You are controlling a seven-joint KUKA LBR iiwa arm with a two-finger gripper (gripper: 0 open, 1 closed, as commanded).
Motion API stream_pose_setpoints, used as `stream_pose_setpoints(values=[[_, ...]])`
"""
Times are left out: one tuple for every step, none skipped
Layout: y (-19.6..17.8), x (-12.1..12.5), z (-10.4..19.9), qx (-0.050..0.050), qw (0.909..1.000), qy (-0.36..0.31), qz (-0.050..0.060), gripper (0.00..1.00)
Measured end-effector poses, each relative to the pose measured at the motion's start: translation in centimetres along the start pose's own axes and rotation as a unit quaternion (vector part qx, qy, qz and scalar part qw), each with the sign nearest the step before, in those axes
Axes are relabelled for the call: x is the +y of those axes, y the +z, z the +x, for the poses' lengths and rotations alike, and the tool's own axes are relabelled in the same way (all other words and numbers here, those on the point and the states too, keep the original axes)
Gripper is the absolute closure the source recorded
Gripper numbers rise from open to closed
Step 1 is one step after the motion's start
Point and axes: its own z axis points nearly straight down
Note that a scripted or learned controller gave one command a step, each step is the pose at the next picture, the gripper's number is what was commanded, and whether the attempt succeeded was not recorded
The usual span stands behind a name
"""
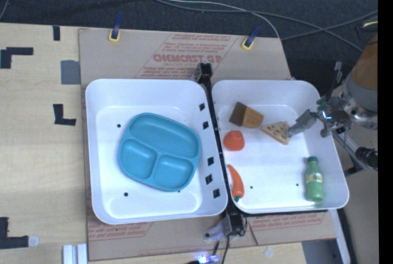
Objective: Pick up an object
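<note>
- Nothing picked yet: brown block (246,115), cheese wedge (277,131), orange ball (233,140), carrot (235,182), green bottle (314,179) all lying in right bin (273,204).
- Hand (302,123) at bin's 3 o'clock rim, beside wedge, grip impossible to tell.
- Left to do: descend, clamp, lift.

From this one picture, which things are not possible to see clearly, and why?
- Gripper, camera view: small and blurred at the right bin's edge, so its opening is unclear, as is contact with the cheese wedge.
- Arm: cut off by the right edge.
- Carrot: lies against the dividing wall, which hides its left side.
- Green bottle: label too small to read.
- Brown block: too blurred to identify.
</note>
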Motion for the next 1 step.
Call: stream_pose_setpoints(values=[[-0.67, 0.26, 0.06, -0.002, 1.0, -0.002, -0.006, 0.0]])
